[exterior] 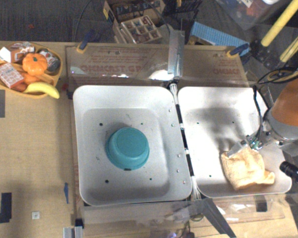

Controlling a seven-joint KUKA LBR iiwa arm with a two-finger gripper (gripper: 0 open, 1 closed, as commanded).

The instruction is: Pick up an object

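Gripper (252,144) hangs low at the right side of the frame, down in the right bin (208,108), with its tip right at the upper edge of a crumpled tan cloth (246,168). I can't tell from where I stand whether it is parted or closed, nor whether any fabric is caught in it.

That cloth lies bunched in the lower right corner of the right bin, partly over the rim. It looks soft, light and floppy, so I'd judge a pinch on a raised fold near its top would lift it, though it will sag and could slip free.

Over in the left bin (89,103), a teal bowl (128,148) sits upside down near the middle. It looks rigid and smooth, with a domed back offering little to hold.

A basket of toy food (26,69) rests on the tabletop (25,152) at upper left.
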